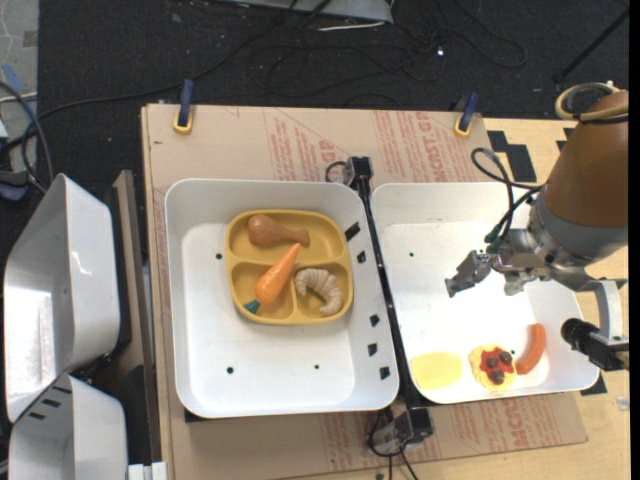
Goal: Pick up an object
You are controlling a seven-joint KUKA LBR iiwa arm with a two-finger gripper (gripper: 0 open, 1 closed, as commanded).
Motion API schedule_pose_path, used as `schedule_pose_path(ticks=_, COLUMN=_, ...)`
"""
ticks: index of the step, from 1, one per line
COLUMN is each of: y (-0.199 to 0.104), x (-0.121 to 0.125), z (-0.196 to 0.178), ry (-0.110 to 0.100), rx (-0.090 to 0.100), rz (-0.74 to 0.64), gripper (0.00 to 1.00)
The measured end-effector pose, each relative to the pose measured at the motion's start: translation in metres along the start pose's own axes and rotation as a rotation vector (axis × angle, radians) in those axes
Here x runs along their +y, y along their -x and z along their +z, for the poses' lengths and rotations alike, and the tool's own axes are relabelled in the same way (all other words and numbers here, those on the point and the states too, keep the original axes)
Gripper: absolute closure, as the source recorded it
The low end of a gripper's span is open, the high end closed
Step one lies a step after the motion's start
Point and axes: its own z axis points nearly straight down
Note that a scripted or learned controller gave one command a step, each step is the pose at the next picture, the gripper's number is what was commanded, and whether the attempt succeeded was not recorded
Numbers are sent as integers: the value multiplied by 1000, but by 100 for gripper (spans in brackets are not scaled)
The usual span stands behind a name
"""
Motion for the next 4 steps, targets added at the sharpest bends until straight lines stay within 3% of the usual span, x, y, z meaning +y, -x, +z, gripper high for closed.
schedule_pose_path(ticks=1, y=0, x=2, z=-5, ry=12, rx=-2, rz=-2, gripper=0)
schedule_pose_path(ticks=3, y=-2, x=3, z=106, ry=7, rx=-1, rz=1, gripper=0)
schedule_pose_path(ticks=4, y=-2, x=2, z=144, ry=7, rx=0, rz=0, gripper=0)
